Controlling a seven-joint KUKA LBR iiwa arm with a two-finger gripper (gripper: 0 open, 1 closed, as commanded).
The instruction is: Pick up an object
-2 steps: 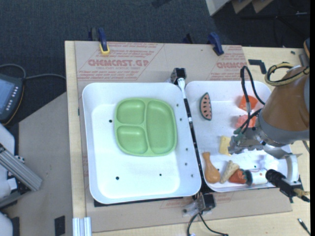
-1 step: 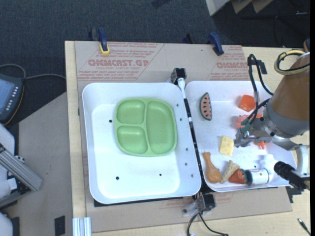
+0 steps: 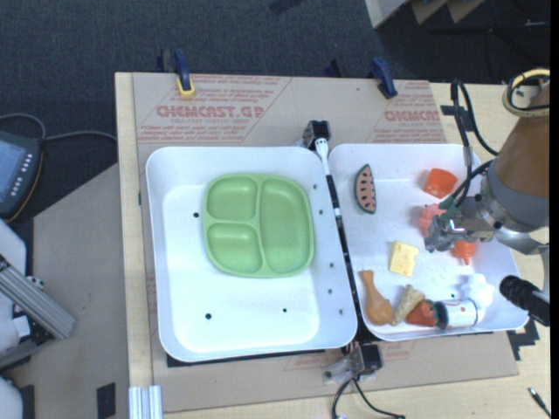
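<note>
The arm reached in over the right edge of the tabletop, and its gripper [image 3: 447,231] hung low in the right bin [image 3: 384,160], over a pink piece [image 3: 427,219] and a small orange piece [image 3: 465,251] near that bin's right side. Whether it was open or closed could not be told, since the wrist hid the tips. This looked like the approach or descent stage of a pick, with nothing seen held. The next move probably called for settling squarely over one piece before closing. The likely target, the pink piece, was too hidden to give a long axis. Nearby lay a yellow cheese wedge [image 3: 403,258] and an orange block [image 3: 439,182]. The left bin [image 3: 175,260] held a green divided plate [image 3: 259,224].
</note>
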